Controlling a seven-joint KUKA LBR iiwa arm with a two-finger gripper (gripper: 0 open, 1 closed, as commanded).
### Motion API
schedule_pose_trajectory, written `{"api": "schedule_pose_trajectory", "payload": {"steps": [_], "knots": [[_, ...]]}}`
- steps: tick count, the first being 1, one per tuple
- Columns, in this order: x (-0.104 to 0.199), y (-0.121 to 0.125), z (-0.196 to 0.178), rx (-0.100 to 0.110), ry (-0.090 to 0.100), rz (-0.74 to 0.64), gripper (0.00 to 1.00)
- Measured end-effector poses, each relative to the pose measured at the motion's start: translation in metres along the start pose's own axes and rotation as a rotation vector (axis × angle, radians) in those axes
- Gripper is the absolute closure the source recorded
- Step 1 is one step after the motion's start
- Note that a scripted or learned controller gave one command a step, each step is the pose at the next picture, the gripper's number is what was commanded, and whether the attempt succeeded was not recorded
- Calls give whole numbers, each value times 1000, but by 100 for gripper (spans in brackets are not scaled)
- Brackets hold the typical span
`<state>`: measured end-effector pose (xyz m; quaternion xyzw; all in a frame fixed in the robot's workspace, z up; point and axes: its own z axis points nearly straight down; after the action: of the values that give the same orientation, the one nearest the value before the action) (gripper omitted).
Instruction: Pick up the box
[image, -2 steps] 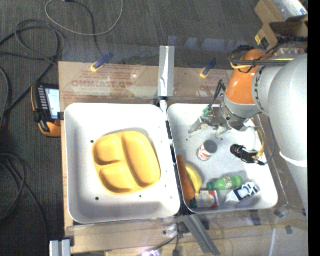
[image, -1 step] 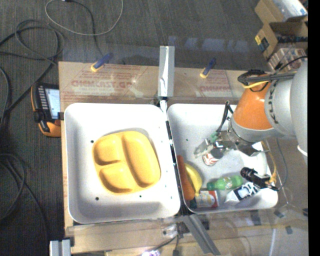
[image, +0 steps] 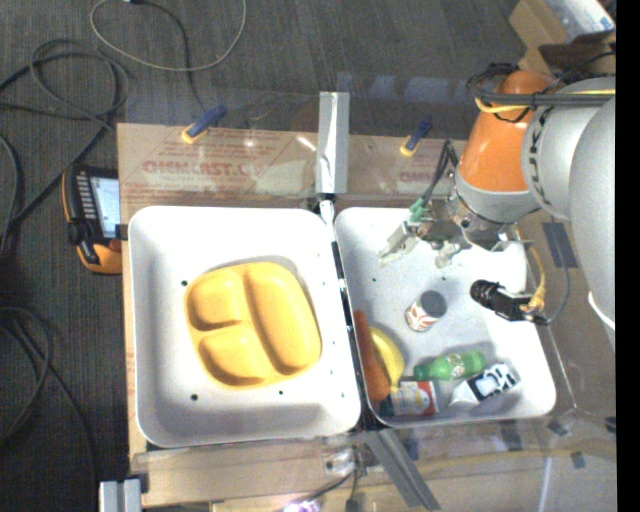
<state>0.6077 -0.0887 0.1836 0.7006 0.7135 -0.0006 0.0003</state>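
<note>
My arm reaches over the right bin.

The left bin (image: 150, 330) holds a big yellow tray (image: 255, 322). The right bin (image: 540, 395) has my gripper (image: 420, 243) up top, fingers spread wide with nothing in them. The little box (image: 413, 399) lies at the bottom edge beside a green bottle (image: 450, 366).

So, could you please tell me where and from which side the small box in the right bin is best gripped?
Probably from straight above, across the narrower width of the box. It lies flat against the right bin's near wall, with the green bottle crowding its far edge and the banana at its left, so a sideways approach looks blocked.
</note>
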Motion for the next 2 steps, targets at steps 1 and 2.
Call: {"api": "schedule_pose_trajectory", "payload": {"steps": [1, 2], "knots": [[-65, -21, 15, 0, -1, -130, 0], [-15, -61, 55, 2, 3, -147, 0]]}}
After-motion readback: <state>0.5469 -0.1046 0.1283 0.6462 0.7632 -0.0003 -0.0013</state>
